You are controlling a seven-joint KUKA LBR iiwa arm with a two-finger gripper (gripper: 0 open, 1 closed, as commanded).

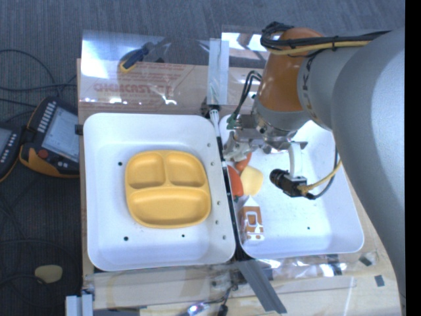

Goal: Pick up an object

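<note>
The gripper (239,150) stood low over the right bin (329,242), close against its left wall and toward the far edge. Whether it was open or closed could not be told, because the wrist body hid its tip.

An orange object (235,182) lay directly below it, along the left wall, with a pale yellow object (254,178) touching it on the right. These two appeared to be the likeliest targets.

Recommended procedure: descend vertically, keep clear of the wall, and close on one item only. The orange object sat tight against the wall, so the yellow one was probably the easier grasp.

A small brown-and-white packet (252,221) lay nearer the front edge of the same bin, apart from the pair.

The left bin (99,242) carried a yellow divided plate (168,188) at its centre, well away from the gripper. A cardboard box (131,87) stood behind the left bin.
</note>
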